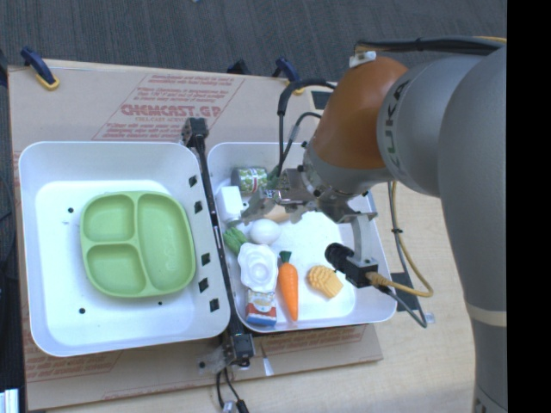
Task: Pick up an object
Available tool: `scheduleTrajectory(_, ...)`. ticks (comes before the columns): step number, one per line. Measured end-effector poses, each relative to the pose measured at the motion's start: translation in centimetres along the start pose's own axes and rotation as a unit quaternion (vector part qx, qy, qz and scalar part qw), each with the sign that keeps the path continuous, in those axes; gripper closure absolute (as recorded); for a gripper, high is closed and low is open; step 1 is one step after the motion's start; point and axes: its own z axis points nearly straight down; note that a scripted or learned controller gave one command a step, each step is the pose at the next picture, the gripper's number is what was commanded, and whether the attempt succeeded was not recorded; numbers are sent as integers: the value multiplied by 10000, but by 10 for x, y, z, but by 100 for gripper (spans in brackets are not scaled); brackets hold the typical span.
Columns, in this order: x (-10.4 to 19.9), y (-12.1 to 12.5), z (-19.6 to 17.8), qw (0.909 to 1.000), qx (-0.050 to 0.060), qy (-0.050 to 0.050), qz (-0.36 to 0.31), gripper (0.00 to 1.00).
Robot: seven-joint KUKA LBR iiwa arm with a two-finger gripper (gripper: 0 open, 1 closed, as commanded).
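Several toys are crowded in the right bin (372, 310); the gripper (274, 198) is poised at its far-left part, a white egg (263, 231) just beneath, nearer the surface's front edge. Its grip cannot be made out.

My arm (448, 119) is grey, with an orange band (357, 114) above the wrist. Both bins are white: the left bin (34, 231) and the right bin (374, 304). The divided plate (138, 243) in the left bin is pale green. In the right bin: an orange carrot (288, 291) with a green top, a white egg (263, 231), a yellow ridged piece (325, 280), a green patterned can (250, 179), a white fried-egg shape (257, 265), and a packet (261, 306) in white, red and blue. The cardboard (112, 101) beneath is tan with red printed lettering. The clamps (39, 67) are blue and yellow. The floor (103, 15) is dark grey.
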Motion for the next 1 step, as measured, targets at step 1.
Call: scheduleTrajectory(1,20,-57,-4,10000,-1,-2,12,0)
